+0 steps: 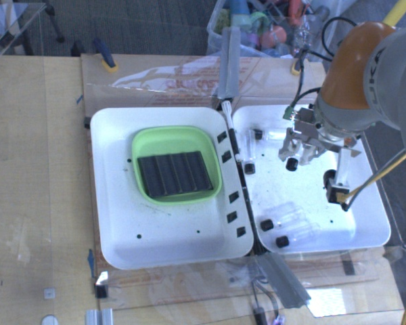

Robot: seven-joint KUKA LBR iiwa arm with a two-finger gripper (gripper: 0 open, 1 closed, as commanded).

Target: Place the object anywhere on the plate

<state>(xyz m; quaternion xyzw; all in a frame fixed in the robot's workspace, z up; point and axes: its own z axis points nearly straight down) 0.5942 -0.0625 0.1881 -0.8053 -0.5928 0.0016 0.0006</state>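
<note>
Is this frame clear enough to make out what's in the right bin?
Camera view: soft overall; the right bin is bright and washed out, so the clear object barely stands out; the gripper is blurry; the green plate is evenly lit.

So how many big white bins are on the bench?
2. The left shallow white plastic bin holds the square green plate. The right shallow white plastic bin sits beside it, under the tool.

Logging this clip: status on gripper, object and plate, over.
Gripper over right bin, nothing seen between fingers. Dark ridged object already lying on green plate in left bin. Clear plastic item in right bin, off the route.
</note>
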